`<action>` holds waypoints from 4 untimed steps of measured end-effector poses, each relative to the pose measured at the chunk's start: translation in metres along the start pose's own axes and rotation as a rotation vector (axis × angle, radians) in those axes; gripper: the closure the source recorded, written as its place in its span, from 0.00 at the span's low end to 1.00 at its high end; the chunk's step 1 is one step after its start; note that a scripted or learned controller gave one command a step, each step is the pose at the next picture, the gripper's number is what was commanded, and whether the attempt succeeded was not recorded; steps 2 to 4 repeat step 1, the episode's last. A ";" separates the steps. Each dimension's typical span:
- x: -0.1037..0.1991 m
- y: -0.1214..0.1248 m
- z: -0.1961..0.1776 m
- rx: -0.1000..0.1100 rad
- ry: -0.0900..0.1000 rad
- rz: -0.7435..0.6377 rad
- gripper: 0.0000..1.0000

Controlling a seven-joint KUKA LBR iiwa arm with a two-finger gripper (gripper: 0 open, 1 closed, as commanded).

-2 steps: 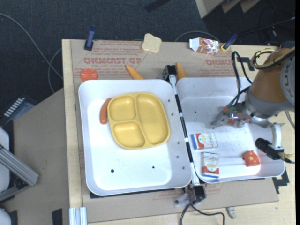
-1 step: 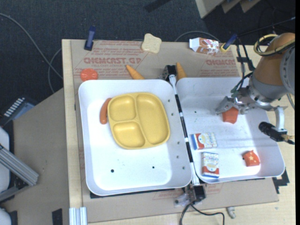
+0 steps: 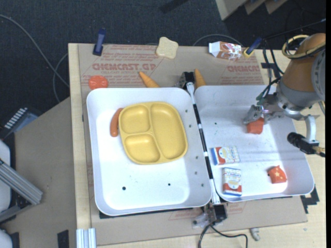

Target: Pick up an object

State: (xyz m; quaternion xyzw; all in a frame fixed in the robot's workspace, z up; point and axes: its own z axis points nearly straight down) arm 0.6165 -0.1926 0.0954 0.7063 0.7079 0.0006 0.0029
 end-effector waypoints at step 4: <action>0.060 0.018 0.011 0.002 0.003 0.001 1.00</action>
